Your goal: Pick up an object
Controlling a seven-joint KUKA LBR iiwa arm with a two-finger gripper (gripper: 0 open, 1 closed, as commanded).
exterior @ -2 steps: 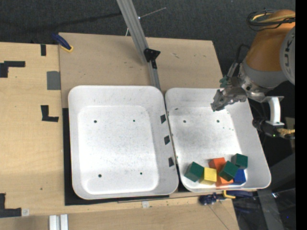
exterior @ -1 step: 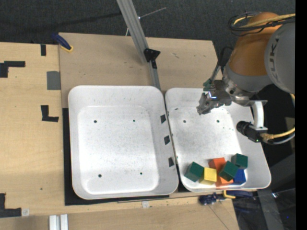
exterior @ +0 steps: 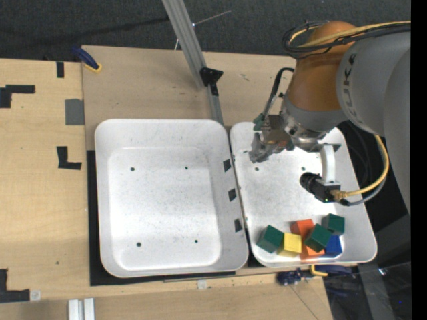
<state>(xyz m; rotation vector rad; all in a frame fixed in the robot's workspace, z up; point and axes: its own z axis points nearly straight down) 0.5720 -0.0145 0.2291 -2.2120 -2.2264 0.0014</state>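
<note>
Blocks (exterior: 303,237): small matte cubes, green, yellow, orange, blue, clustered at lower right of frame in near corner of right bin (exterior: 267,179). Gripper (exterior: 260,151) above that bin's far end, well apart from cubes. Finger state: cannot tell. Left bin (exterior: 160,132) smooth white plastic, rounded corners, faintly speckled. Desk (exterior: 40,199) pale wood.

A light wooden bench (exterior: 40,199) carries two shallow white bins side by side on a black mat (exterior: 93,245). The left bin (exterior: 160,132) shows small dark dots on its floor. The right bin (exterior: 357,242) sits touching it. A grey metal post (exterior: 183,25) slants from the bench's far edge. Black tape marks (exterior: 65,157) lie near the left edge, and a blue-and-yellow item (exterior: 87,58), perhaps a clamp, sits at the far left corner.
</note>
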